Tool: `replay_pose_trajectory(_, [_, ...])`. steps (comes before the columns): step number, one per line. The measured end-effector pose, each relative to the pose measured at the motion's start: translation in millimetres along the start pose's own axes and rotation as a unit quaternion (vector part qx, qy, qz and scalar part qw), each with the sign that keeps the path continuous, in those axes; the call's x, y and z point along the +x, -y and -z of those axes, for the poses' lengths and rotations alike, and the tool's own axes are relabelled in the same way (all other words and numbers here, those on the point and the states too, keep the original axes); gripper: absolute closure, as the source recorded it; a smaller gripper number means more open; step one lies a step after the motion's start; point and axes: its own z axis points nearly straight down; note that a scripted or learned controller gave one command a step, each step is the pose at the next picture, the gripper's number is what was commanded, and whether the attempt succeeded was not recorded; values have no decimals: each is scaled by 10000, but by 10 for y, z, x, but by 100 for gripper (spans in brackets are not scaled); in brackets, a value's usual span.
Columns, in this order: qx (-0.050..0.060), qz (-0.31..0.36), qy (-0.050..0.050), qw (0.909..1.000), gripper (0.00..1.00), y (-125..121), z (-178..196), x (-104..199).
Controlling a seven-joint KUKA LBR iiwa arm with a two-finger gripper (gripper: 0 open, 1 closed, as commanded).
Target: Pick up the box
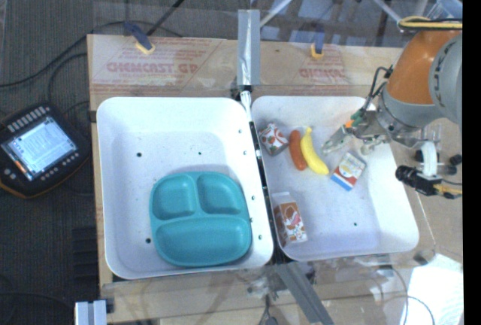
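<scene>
One box (347, 171) lies just below the fingers (347, 135), which spread wide, holding nothing.

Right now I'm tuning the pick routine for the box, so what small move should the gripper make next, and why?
Probably a short shift down the view and lower. The gripper sits open in the right bin, just above and left of the small box, with nothing between its fingers. The banana lies close on the box's left, so centre the fingers over the box first.
</scene>
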Motion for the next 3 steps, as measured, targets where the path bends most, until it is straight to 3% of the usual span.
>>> replay_pose_trajectory(2, [-129, 239, -4, 9996, 0, 397, -256, -62])
replay_pose_trajectory(3, [-130, 235, 15, 9996, 100, 396, -169, -74])
